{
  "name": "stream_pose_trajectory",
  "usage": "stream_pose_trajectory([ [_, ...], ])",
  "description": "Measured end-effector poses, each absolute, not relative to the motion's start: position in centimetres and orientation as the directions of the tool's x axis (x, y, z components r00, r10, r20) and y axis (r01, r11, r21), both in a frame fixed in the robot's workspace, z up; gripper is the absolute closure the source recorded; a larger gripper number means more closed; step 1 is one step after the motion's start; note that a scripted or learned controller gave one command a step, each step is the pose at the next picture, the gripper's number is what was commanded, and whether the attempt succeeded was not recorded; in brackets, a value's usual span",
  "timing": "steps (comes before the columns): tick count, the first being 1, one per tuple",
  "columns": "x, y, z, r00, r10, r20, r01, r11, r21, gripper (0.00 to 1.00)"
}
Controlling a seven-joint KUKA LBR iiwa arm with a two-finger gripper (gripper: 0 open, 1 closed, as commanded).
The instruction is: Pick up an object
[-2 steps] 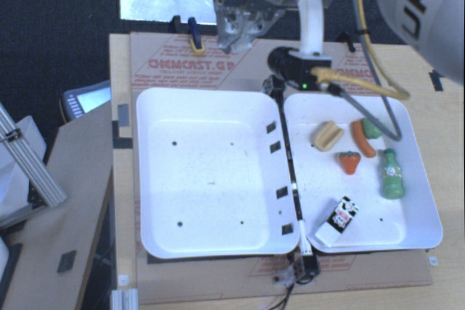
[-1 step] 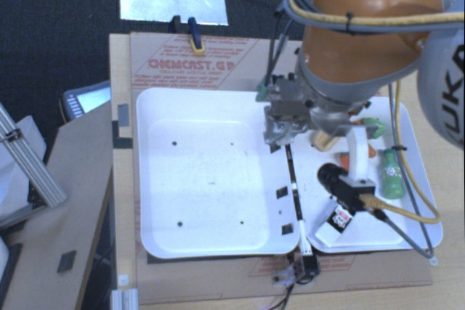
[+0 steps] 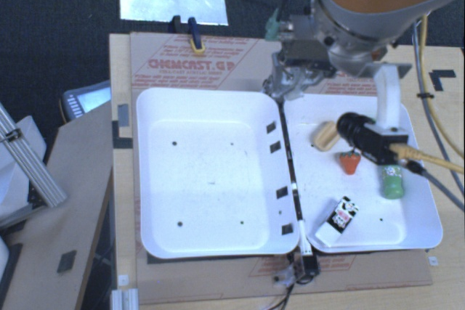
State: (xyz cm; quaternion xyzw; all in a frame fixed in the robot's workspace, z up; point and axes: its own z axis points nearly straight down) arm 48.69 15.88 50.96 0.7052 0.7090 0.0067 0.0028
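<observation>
Finding: the pick was not yet made. My gripper (image 3: pixel 289 87) stood over the far edge of the bench's two bins, just above the seam where the left-hand bin (image 3: pixel 211 178) and the right-hand bin (image 3: pixel 396 225) meet, sides as the camera saw them. I could not tell whether it was open or closed; the wrist housing and shadow hid that. Nothing was visible in its hold.

Candidates noted, all in the right-hand bin:
- a tan piece (image 3: pixel 325 135), near the bin's far left corner and the closest thing to my gripper;
- an orange-red piece (image 3: pixel 350 162), just beside it toward the middle of the bin;
- a green piece (image 3: pixel 392 184), toward the right edge;
- a black-and-white carton (image 3: pixel 339 216), lying flat near the near edge.

All four rested on the bin floor, apart from one another.

Assessment: the task was at its opening stage. Left to do, in my judgement: travel inward from the far edge to one chosen thing, descend, close on it and lift it.
</observation>
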Motion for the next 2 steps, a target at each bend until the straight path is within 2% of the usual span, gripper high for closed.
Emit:
stream_pose_trajectory([
  [1,53.05,22.05,53.65,-0.008,1.0,0.003,1.0,0.008,0.007,1.0],
  [2,52.91,21.71,53.49,-0.004,1.0,0.001,1.0,0.004,0.002,0.0],
])
